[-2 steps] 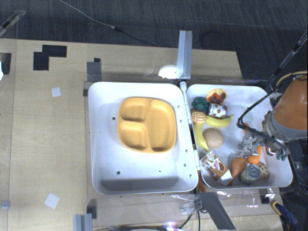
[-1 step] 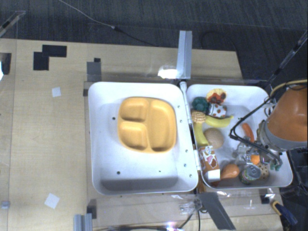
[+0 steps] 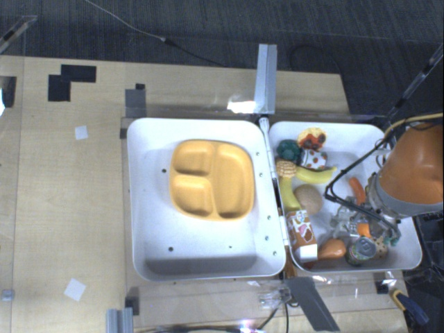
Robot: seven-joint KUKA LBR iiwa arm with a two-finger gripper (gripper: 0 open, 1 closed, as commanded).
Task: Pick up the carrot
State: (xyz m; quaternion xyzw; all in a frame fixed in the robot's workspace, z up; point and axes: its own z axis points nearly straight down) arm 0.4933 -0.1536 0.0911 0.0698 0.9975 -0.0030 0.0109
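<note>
The hand hangs low over the right bin, beside the carrot lying aslant near the banana, seemingly lined up for a grasp, though I cannot tell how far it is open.

A robotics lab test station seen from above. A pale wooden surface stands on dark carpet, with black tape marks at upper left. Metal brackets fix two white bins in place. A cable crosses the carpet. A grey and orange robot arm enters at right.
</note>
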